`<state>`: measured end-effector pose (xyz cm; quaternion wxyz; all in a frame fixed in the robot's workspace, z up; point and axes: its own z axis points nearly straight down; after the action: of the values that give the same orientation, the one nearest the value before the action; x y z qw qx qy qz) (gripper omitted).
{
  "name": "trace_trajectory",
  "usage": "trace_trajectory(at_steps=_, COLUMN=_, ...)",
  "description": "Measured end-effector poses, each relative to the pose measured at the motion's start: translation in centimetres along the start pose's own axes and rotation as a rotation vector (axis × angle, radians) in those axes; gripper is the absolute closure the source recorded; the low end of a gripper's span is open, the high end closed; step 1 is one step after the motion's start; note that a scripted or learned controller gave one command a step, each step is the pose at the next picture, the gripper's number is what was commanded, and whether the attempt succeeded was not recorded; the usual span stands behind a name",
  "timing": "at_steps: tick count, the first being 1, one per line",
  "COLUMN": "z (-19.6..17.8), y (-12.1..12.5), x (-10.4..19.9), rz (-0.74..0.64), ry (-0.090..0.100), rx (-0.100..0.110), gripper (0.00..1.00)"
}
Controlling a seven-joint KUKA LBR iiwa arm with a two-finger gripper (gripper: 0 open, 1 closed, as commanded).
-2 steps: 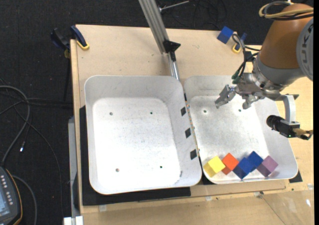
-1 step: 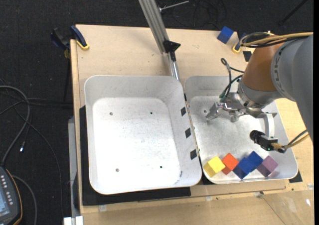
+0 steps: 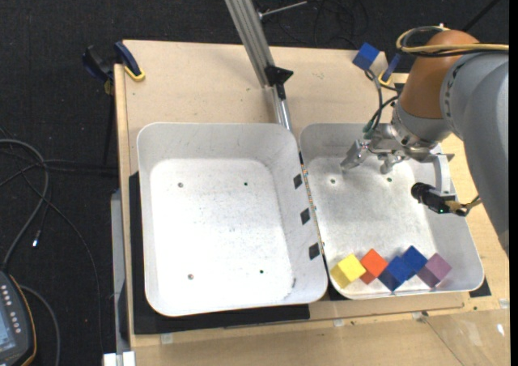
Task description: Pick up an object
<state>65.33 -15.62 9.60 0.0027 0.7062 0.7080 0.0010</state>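
Camera view: gripper (image 3: pixel 371 159) hangs over upper part of right bin (image 3: pixel 457 235), fingers spread apart, nothing between them. Four cubes clustered along bin's near rim, well apart from gripper: yellow cube (image 3: pixel 349 270), orange cube (image 3: pixel 374 264), blue cube (image 3: pixel 404 267), purple cube (image 3: pixel 435 270), each touching or just beside neighbour. Tight row against rim likely leaves little finger clearance. Left bin (image 3: pixel 162 194) alongside

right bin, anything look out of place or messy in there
Nothing spilled or damaged. The four blocks, yellow, orange, blue and purple, crowd the near edge of the right bin in a row, far from the claw hovering near the bin's far end.
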Motion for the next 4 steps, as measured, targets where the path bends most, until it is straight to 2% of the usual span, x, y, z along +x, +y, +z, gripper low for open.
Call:
trace_trajectory(at_steps=1, z=-1.8, y=-3.7, x=-5.3, rz=0.009, ry=-0.002, rx=0.005, gripper=0.0)
trace_trajectory(at_steps=2, z=0.0, y=-7.7, x=1.0, rz=-0.003, ry=0.005, rx=0.009, gripper=0.0)
trace_trajectory(at_steps=3, z=0.0, y=-3.1, x=-0.5, rz=-0.002, ry=0.001, rx=0.001, gripper=0.0)
trace_trajectory(at_steps=4, z=-1.0, y=-3.2, x=-0.5, rz=-0.003, ry=0.001, rx=0.002, gripper=1.0)
